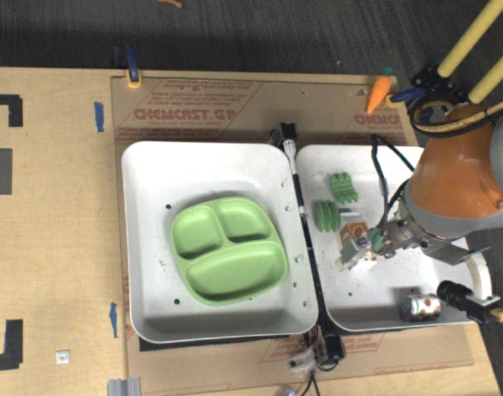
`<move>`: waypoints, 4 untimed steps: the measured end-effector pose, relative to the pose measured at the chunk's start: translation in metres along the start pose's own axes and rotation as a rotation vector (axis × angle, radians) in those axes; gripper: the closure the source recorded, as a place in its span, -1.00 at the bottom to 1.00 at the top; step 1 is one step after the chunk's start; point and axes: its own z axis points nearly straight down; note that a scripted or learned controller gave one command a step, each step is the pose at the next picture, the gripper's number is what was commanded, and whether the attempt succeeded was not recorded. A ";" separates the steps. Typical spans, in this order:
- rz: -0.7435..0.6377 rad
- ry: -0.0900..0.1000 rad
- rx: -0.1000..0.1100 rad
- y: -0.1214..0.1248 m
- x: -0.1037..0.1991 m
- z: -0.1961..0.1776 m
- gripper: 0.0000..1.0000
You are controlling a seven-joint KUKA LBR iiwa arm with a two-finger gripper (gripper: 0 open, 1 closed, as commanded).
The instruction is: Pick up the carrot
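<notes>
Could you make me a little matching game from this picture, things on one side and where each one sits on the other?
Things:
1. green divided plate
2. carrot
3. green ridged pieces
4. tool

Places:
A. on the cardboard beyond the bins
B. upper part of the right bin
C. in the left bin
D. over the middle of the right bin

Pairs: 1-C, 2-A, 3-B, 4-D

A robotics lab bench: a cardboard sheet [194, 110] clamped and blue-taped to a plywood top, two white bins [152, 172] left of and under the gripper [363, 250], black tape markers [8, 110] far left.
</notes>
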 end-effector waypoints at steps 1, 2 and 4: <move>-0.506 -0.001 -0.001 0.008 0.024 -0.009 -1.00; -0.597 -0.005 -0.004 0.026 -0.041 -0.008 -1.00; -0.141 -0.003 -0.003 -0.004 -0.016 0.000 -1.00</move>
